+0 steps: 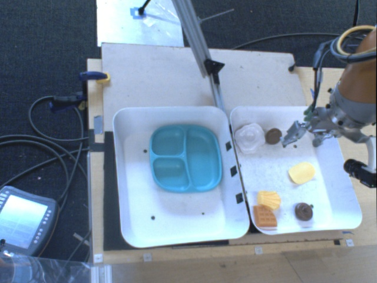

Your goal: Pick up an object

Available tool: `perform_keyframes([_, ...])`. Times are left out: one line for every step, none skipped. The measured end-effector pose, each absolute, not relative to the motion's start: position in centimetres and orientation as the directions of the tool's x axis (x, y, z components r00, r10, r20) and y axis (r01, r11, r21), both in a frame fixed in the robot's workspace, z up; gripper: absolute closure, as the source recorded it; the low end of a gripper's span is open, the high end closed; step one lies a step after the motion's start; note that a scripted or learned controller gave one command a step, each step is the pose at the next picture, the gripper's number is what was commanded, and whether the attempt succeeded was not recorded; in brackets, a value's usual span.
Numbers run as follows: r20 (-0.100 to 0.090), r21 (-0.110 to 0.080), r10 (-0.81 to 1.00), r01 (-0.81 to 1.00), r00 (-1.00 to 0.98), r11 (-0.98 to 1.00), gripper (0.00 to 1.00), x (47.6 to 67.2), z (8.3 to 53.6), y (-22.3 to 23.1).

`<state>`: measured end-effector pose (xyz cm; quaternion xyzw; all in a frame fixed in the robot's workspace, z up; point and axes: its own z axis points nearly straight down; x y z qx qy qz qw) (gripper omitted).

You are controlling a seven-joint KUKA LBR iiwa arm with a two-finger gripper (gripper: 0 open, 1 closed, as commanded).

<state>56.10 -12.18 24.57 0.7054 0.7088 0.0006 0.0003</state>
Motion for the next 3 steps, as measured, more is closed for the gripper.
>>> perform_keyframes([0.001,0.002,1.0,1.0,-0.003,0.003,0.0,56.1,24.6,-12.2])
perform_keyframes([0.0,-0.003,1.0,1.0,-0.001,0.001,0.0,55.7,20.3,-12.2])
perform_keyframes([0.001,-0.003,1.0,1.0,-0.001,0.001,0.0,56.1,16.0,-11.8])
